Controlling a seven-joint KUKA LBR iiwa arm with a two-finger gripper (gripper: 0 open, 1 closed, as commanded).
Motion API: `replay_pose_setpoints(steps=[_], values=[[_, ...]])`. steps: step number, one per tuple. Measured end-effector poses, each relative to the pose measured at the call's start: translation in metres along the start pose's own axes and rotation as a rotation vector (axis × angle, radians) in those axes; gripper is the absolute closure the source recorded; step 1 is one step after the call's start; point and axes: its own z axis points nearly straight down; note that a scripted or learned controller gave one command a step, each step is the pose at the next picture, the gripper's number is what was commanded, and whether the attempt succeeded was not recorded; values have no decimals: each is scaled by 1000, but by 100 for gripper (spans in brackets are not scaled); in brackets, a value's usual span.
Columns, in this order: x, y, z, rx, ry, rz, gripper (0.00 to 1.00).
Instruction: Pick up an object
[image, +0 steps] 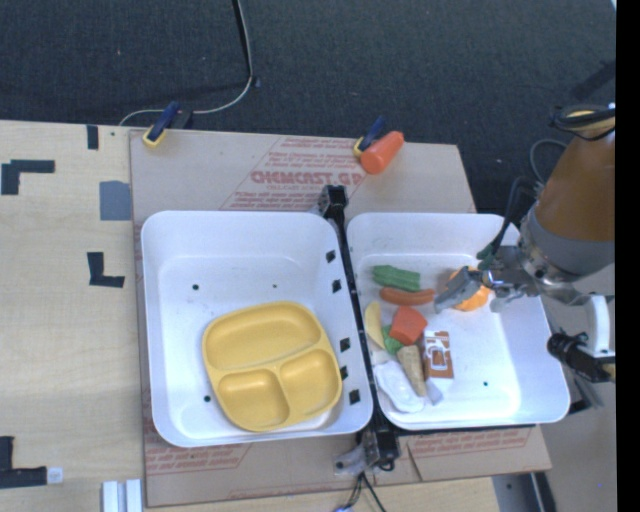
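The right bin (520, 385) holds a heap of toy food: a green piece (397, 276), an orange-red sausage (406, 295), a red block (407, 325), a pale yellow piece (373, 326), a tan wedge (412, 366), a brown and white packet (437, 355) and a white piece (398, 388). My gripper (462, 289) hangs low over the bin's upper right part, just right of the sausage. A small orange object (477, 297) lies right against it. Whether that object is held cannot be made out.
The left bin (175, 250) carries a yellow divided plate (272, 365). An orange toy (381, 152) lies on the cardboard behind the bins, beside a blue clamp. A black divider clip (332, 201) sits where the bins meet. The arm's grey body (575, 215) rises over the right bin's far edge.
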Motion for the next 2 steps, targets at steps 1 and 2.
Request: replay_pose_setpoints(steps=[1, 2], values=[[25, 22, 160, -8, -3, 0, 0], [33, 96, 152, -6, -1, -3, 0]])
